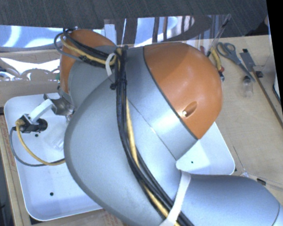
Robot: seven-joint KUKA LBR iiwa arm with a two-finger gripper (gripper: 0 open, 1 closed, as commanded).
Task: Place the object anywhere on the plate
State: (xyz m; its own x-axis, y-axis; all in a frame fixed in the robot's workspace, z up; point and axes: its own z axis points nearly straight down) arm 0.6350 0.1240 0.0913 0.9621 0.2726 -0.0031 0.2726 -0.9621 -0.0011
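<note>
My grey arm with its orange band [190, 84] stretches across most of the view, from the lower right to the upper left. Its wrist ends over the upper part of the left bin [49, 200], where the gripper [56, 104] points left and down. Just left of it, a small black part [30, 125] on a white bracket hangs over the bin floor, and a yellow cable [29, 155] loops down from it. A faint translucent shape [56, 139] lies on the bin floor below the gripper. The arm hides everything under it.
A corner of the right bin [219, 156] peeks out beside the arm. Scissors [229, 52] and a small tool [247, 62] lie on the wooden bench at the upper right. Shiny panels [30, 36] stand along the back edge.
</note>
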